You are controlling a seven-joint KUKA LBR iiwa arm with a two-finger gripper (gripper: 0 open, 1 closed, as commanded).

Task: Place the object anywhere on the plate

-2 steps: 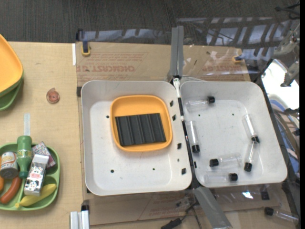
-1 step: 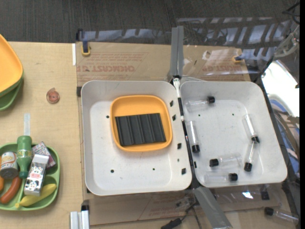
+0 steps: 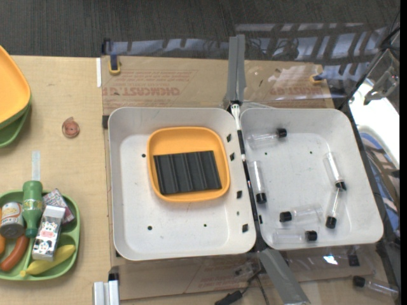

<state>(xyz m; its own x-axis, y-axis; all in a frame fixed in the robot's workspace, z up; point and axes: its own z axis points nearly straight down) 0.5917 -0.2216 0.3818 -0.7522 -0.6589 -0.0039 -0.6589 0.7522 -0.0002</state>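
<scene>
Plate (image 3: 188, 142) centre under dark block (image 3: 187, 173)

orange plate (image 3: 188, 140), dark ribbed object (image 3: 187, 173), white bins (image 3: 127, 234)

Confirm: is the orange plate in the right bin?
No, the orange plate sits in the left bin; the right bin holds clear tubes with black caps.

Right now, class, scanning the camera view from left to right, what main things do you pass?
Green tray of toy food → small pink disc → left white bin → orange plate bearing a dark ridged block → right white bin with clear black-capped tubes.
</scene>
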